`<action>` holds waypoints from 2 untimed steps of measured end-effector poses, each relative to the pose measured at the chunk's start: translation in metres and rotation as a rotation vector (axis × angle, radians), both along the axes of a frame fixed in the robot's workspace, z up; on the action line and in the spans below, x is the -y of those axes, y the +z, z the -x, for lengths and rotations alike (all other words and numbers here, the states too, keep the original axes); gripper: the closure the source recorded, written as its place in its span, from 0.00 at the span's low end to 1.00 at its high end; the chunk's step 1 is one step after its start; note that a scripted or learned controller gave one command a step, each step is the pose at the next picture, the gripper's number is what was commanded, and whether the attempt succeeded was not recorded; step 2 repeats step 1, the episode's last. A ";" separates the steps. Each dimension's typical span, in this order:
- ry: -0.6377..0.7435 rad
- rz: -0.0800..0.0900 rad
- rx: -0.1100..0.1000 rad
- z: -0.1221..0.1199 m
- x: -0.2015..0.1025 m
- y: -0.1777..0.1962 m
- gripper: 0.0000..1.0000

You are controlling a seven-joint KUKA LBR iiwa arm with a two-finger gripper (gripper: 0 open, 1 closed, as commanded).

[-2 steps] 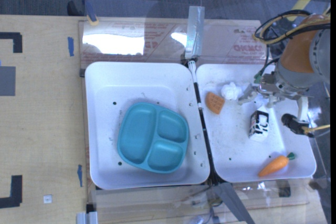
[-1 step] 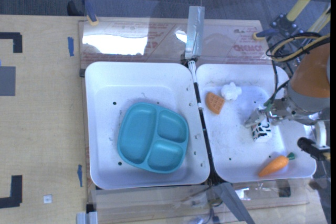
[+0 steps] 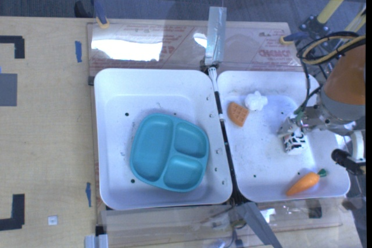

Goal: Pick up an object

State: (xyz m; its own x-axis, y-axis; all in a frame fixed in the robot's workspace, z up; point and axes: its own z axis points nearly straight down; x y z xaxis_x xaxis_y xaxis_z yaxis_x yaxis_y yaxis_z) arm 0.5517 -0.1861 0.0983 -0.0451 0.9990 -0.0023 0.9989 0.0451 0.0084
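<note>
- In the left bin (image 3: 110, 125) we see a teal divided plate (image 3: 169, 151) lying flat.
- In the right bin (image 3: 261, 171) we see an orange waffle piece (image 3: 237, 114) just beside a white lump (image 3: 256, 101).
- The carrot (image 3: 303, 183) lies near the front edge, long axis slanted, green top pointing up-right.
- The gripper (image 3: 295, 130) hangs over a black-and-white toy (image 3: 294, 142); whether it grasps, we cannot tell.

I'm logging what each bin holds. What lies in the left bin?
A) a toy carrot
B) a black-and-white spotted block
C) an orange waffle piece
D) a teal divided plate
D: the teal divided plate sits in the left bin, while the carrot, waffle piece and spotted block lie in the right bin.
</note>
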 end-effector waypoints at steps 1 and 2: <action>0.000 0.001 0.002 -0.001 0.000 0.010 1.00; 0.000 0.001 0.002 -0.001 0.000 0.010 1.00</action>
